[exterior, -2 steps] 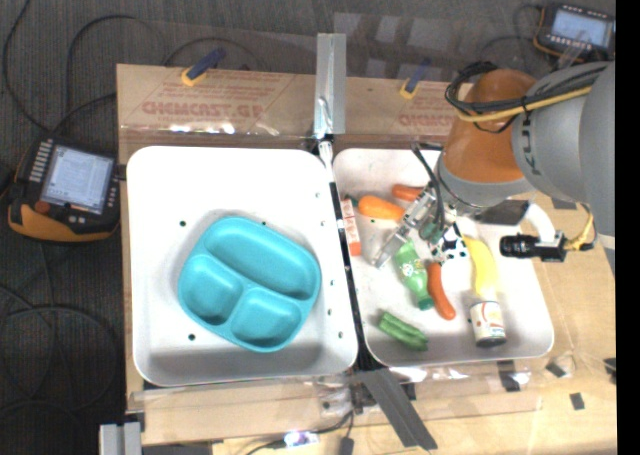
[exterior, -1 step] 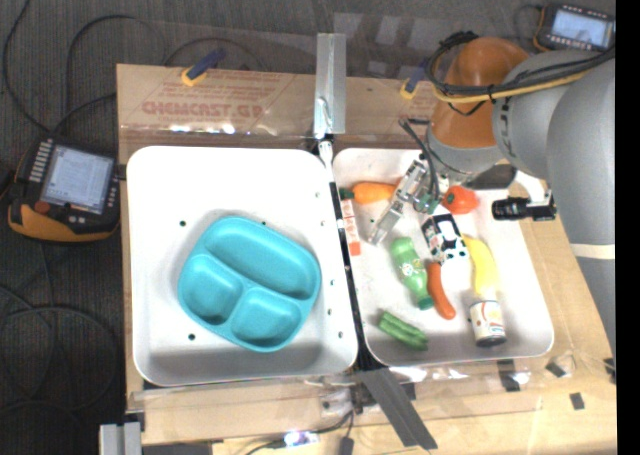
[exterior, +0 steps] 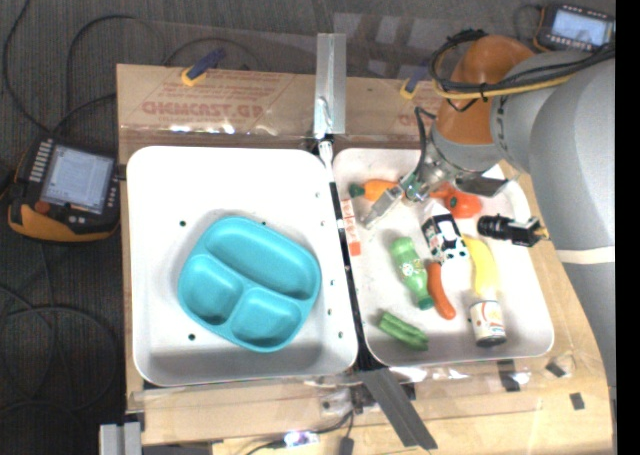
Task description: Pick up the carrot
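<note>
Right bin [exterior: 520,338], rear half: the gripper [exterior: 385,205] hangs low over the contents, fingers pointing toward the bins' shared wall. One metallic finger [exterior: 376,211] is visible as a pale bar slanting down and leftward; the other cannot be separated from the wrist hardware, so the jaw opening cannot be told. Nothing is seen held between the fingers.

Which item is the carrot is uncertain. Two orange candidates:
- a long orange-red piece [exterior: 438,289] near the bin's middle, long axis running roughly front to back, tilted slightly, lying just beside a green bottle [exterior: 408,265] and a yellow banana [exterior: 483,265];
- a short orange lump [exterior: 377,188] at the rear of the bin, partly covered by the gripper body, shape not readable.

The long piece is judged the likelier carrot from its taper. If so, it lies toward the front of the bin from the fingertips and a little toward the arm's side, near but not under them. The jaws would need to shift frontward and close across its narrow width, i.e. roughly side to side in the view.

Crowding is the risk: bottle and banana flank the carrot closely, and a black-and-white item [exterior: 444,236] sits at its rear end.

The left bin [exterior: 150,343] holds a blue divided tray [exterior: 250,281].
</note>
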Controlling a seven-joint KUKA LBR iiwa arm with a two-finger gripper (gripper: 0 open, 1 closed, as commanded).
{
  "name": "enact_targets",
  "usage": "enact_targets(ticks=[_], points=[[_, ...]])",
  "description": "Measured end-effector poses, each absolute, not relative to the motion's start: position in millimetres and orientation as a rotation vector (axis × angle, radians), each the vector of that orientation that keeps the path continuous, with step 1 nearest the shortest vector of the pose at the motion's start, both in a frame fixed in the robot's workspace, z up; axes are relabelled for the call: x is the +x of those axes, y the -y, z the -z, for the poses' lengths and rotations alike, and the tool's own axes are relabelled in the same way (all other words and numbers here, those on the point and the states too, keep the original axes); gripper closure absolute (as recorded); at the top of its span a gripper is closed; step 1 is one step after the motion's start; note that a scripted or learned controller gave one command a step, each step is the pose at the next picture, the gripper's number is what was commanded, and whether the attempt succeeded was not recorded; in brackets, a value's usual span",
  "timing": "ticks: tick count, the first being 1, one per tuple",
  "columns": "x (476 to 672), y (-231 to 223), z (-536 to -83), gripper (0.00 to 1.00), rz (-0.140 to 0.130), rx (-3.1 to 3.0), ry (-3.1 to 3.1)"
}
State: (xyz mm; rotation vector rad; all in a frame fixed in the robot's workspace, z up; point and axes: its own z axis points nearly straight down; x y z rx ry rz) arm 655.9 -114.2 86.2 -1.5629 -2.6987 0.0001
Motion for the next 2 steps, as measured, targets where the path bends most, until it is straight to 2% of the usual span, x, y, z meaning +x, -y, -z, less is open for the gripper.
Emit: enact_targets(ticks=[1, 2], points=[[669.3, 109, -153, 0.00, -0.002, -0.882, 3.017], [661.1, 112, -87, 0.00, -0.003, -1.300, 2.850]])
